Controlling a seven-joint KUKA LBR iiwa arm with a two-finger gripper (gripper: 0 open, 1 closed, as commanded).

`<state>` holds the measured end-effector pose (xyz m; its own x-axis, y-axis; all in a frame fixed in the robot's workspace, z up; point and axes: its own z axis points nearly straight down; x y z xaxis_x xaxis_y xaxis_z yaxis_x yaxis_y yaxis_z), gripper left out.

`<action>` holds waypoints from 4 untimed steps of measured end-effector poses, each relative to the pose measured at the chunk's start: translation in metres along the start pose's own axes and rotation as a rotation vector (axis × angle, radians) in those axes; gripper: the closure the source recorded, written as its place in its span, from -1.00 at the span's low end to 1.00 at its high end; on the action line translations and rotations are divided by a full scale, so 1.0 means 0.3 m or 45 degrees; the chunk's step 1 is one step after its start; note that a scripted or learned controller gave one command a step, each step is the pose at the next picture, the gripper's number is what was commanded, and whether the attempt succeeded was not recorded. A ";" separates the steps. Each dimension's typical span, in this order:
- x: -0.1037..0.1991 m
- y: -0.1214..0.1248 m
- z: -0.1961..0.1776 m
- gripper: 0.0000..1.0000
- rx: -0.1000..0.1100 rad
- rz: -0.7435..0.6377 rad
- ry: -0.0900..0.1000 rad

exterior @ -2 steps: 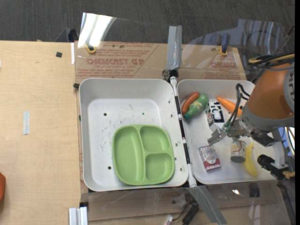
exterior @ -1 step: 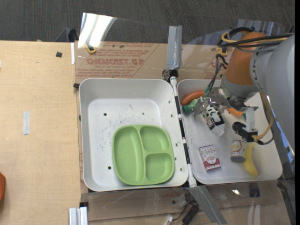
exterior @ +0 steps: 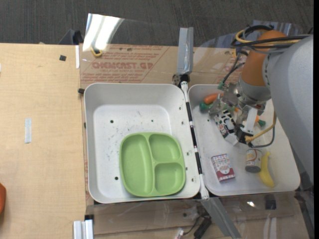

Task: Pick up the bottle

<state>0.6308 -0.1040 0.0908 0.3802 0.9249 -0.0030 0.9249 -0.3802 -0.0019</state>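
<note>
Bottle (exterior: 227,127): a small item with white, black and red markings, lying on its side in the upper half of the right bin (exterior: 284,183). It is slanted, one end toward the bin's top left and the other toward its lower right. Its outline is partly covered by the arm's end fitting, so its exact shape cannot be confirmed.

Arm (exterior: 256,73): grey with an orange band, reaching in from the right, with the wrist directly over the bottle's position. The jaws sit low at the bottle, and whether they are spread, pressed together or pinching anything cannot be told from this angle. Cables loop around the wrist.

Other contents of the right bin: an orange and green item (exterior: 209,100) near the top left corner, just beside the bottle's upper end; a red and white box (exterior: 223,167) toward the lower left; a small can (exterior: 253,161) at the lower right, with a banana (exterior: 266,172) touching or just beside it.

Left bin (exterior: 94,133): holds a green divided plate (exterior: 152,164) with three compartments, lying flat in the lower half.

Both bins rest side by side on the desk (exterior: 40,133).
</note>
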 end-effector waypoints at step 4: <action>0.002 -0.002 -0.056 -1.00 0.004 -0.008 -0.007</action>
<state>0.6305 -0.1034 0.1075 0.3744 0.9272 -0.0084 0.9272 -0.3745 -0.0049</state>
